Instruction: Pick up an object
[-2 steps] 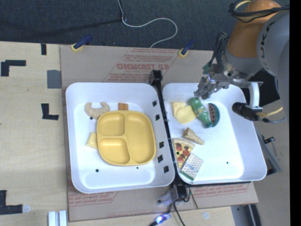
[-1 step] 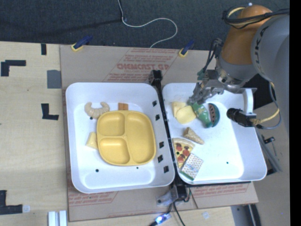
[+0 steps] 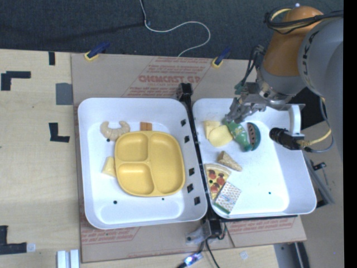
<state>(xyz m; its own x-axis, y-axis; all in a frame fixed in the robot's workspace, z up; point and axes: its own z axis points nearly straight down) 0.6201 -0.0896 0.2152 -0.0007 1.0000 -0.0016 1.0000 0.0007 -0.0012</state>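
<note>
Overhead slanted view of two shallow white bins side by side on a table [image 3: 33, 149] surfaced in tan cardboard and pale wood.

In the right bin [image 3: 279, 200], near its upper left corner: a cluster of small toy foods. Pale yellow lump [image 3: 218, 134] lying just right of the divider between the bins. Green-wrapped piece [image 3: 241, 137] touching its right side, with a watermelon slice [image 3: 254, 136], red with dark seeds, just beyond. Lower down, a small tan wedge [image 3: 229, 160], then a pizza slice [image 3: 216, 177] and a patterned packet [image 3: 227, 196] near the bin's lower left.

Claw [image 3: 233, 118] lowered over the cluster, tips at the top edge of the yellow lump and the green piece. Cannot tell whether spread or pressed together; nothing visibly pinched between its tips. Grey arm [image 3: 329, 49] with an orange band [image 3: 284, 43] reaching in from the right.

In the left bin [image 3: 95, 110]: a yellow divided plate [image 3: 149, 163] in the middle, a beige curved piece [image 3: 114, 130] at its upper left, a yellow wedge [image 3: 109, 165] against its left edge, a small orange block [image 3: 146, 127] at its top edge.

White cable [image 3: 173, 27] looping across the dark carpet beyond the table.
</note>
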